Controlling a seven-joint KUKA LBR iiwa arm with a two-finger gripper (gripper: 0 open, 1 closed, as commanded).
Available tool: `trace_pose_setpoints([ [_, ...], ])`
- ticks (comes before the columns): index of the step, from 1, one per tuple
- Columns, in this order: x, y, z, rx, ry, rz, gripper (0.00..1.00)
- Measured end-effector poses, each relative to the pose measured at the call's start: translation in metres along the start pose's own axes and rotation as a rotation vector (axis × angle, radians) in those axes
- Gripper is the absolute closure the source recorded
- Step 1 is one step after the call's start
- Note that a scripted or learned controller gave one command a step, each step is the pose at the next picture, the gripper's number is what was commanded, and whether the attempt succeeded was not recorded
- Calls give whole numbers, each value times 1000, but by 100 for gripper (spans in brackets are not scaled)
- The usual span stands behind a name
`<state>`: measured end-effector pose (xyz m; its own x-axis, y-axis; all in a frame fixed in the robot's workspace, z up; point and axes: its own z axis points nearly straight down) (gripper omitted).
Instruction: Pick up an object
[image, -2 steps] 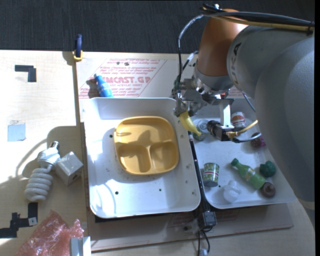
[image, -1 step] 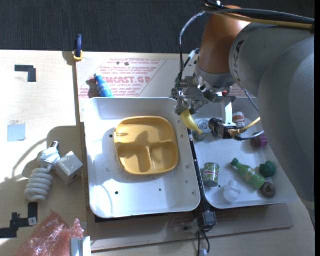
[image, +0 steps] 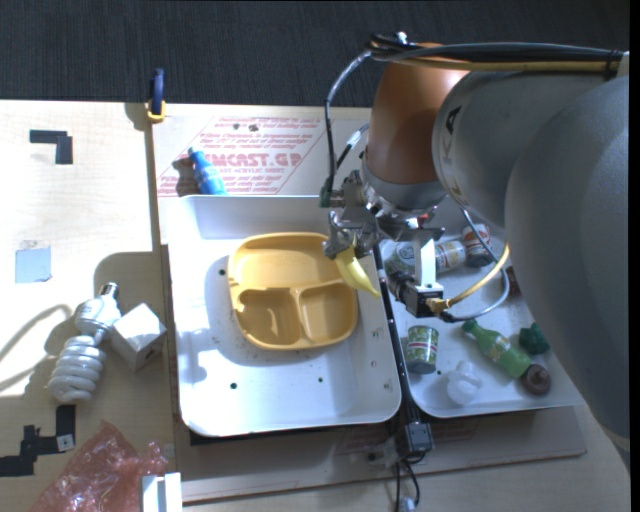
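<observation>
My gripper (image: 347, 247) hangs over the divider between the two white bins, under the orange band of the arm. A yellow banana-shaped object (image: 360, 275) sticks out downward from between its fingers, so the gripper is shut on it. The banana hovers at the right rim of a yellow divided plate (image: 290, 300) that lies in the left bin (image: 200, 380). The fingertips are partly hidden by the wrist.
The right bin (image: 505, 403) holds a green bottle (image: 497, 347), a small can (image: 421, 347), a white lump (image: 462, 381), a brown piece (image: 538, 378) and a clear bottle (image: 450, 252). Left of the bins lie a spiral light bulb (image: 80, 350) and a white cube (image: 138, 332).
</observation>
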<state>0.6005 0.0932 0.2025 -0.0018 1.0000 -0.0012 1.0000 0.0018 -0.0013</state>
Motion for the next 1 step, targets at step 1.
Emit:
trace_pose_setpoints([
  [1, -45, -37, -32, 0, 0, 4, 100],
])
